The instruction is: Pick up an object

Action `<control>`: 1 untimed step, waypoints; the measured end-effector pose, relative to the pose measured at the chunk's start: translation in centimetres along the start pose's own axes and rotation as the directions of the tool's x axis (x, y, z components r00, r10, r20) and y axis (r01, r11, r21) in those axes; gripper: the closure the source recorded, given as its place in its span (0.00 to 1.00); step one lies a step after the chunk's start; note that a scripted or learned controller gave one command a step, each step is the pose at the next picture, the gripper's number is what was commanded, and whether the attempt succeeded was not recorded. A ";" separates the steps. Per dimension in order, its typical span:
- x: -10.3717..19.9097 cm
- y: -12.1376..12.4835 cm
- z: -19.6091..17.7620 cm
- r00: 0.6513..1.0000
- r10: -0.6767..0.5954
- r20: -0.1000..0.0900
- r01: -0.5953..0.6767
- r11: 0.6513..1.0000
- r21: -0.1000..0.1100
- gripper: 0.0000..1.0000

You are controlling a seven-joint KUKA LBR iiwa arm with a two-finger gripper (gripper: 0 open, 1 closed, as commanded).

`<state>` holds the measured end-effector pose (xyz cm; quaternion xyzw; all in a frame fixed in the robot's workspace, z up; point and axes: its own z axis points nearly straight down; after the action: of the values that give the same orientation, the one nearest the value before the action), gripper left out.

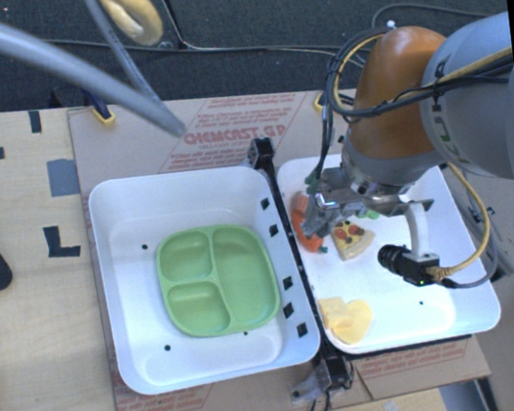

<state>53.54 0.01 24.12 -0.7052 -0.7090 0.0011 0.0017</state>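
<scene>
The right white bin (456, 310) holds a pizza-slice toy (353, 238), an orange-red toy (307, 224) by the bin's left wall, and a pale yellow heart-shaped piece (347, 318) near the front. My gripper (324, 208) hangs low over the bin's left part, just above and between the orange-red toy and the pizza slice. The wrist and the orange band (398, 66) cover most of it from above. Nothing shows between its fingers.
The left white bin (119, 217) holds a green divided plate (218, 279). A black divider (285, 243) runs between the bins. A black cable plug (408, 263) hangs over the right bin. A grey pole (63, 65) crosses the top left.
</scene>
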 end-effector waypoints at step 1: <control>5.2 -1.8 -0.2 1.000 -0.001 0.000 0.001 1.000 -0.001 1.00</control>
<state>51.74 5.24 24.33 -0.7047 -0.7095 0.0007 0.0016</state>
